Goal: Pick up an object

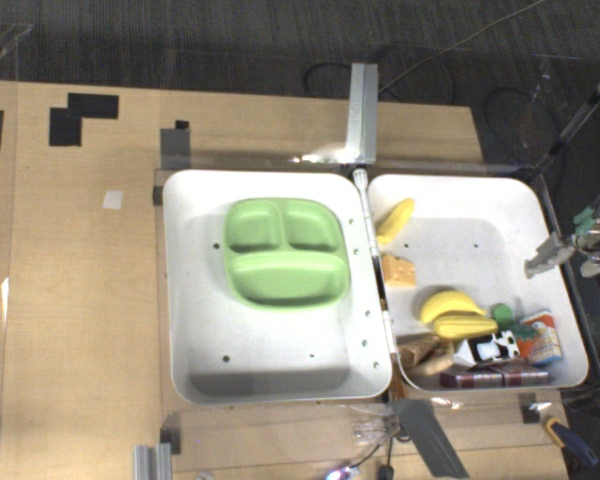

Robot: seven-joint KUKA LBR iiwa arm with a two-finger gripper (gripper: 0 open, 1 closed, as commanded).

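The right bin (480, 218) holds a heap of small objects. A yellow banana-shaped piece (395, 220) lies by its left wall, with an orange cheese-like block (400, 271) just below it. Toward the front are a yellow banana (452, 313), a small green object (505, 315), a black-and-white item (490, 348), a colourful can (542, 340), a brown piece (425, 351) and a dark bar (500, 376). My gripper (570, 248) shows at the right edge, over the right bin's right rim, apart from every object.
A green divided plate (283, 251) lies in the left bin (195, 348). A metal post (363, 113) rises behind the wall between the two bins. Black tape marks (80, 116) lie on the wooden bench at the far left.
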